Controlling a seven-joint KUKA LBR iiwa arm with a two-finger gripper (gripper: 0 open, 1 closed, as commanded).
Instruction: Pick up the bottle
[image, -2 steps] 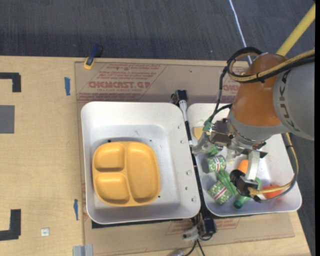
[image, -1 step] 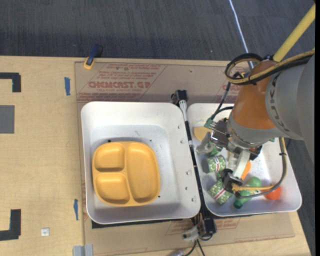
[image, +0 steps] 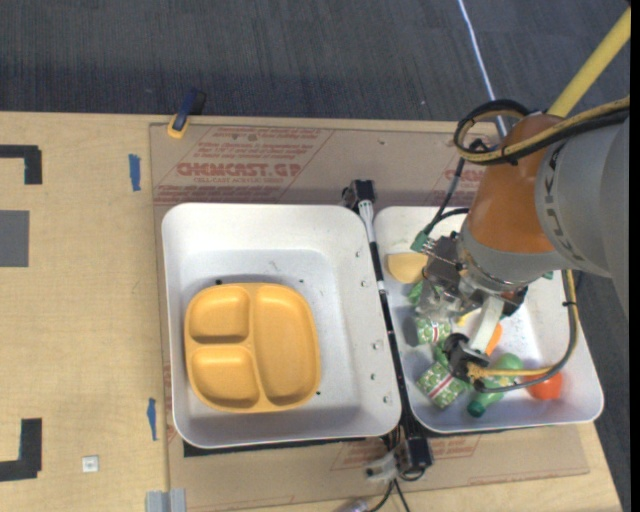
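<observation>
A green bottle (image: 497, 380) lies on its side near the front of the right bin (image: 580, 400), its cap end pointing to the front left. My gripper (image: 452, 318) hangs low over the middle of that bin, among the clutter just behind and left of the bottle. The grey arm and its orange band (image: 510, 200) cover the bin's back half. Nothing can be seen held by the gripper.
Around the gripper lie green-and-white patterned packets (image: 437, 381), a pale yellow piece (image: 404, 267) at the back left and an orange object (image: 546, 386) at the front right. The left bin (image: 200, 230) holds a yellow divided plate (image: 253, 345). Cables loop above the wrist.
</observation>
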